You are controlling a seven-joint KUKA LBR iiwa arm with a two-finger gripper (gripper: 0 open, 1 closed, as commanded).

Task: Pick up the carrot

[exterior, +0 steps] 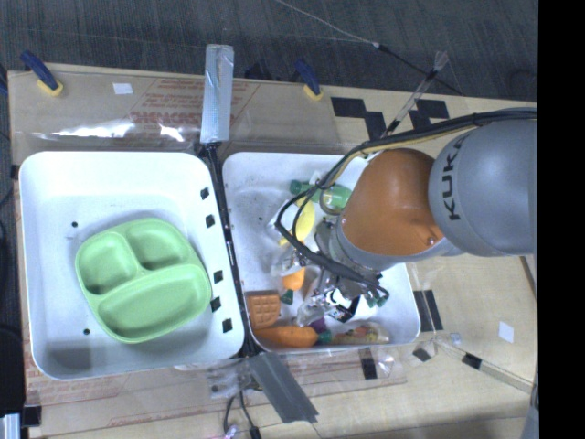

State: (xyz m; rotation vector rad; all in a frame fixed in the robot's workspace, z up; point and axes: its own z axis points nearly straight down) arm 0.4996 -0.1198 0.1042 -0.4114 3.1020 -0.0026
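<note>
The carrot (285, 337) is an orange, stubby piece lying along the front wall of the right bin (245, 179). My gripper (322, 297) hangs low over the clutter in the middle of that bin, just up and to the right of the carrot. The grey arm with its orange band (393, 204) covers much of the bin's right half. From this view the carrot lies apart from the gripper, on the bin floor.
A brown waffle-like square (262, 307) sits just above the carrot. A small orange piece (292, 280), a yellow item (304, 222), a green item (335, 196) and purple bits (314, 319) crowd around the gripper. The left bin (46, 181) holds a green divided plate (142, 277).
</note>
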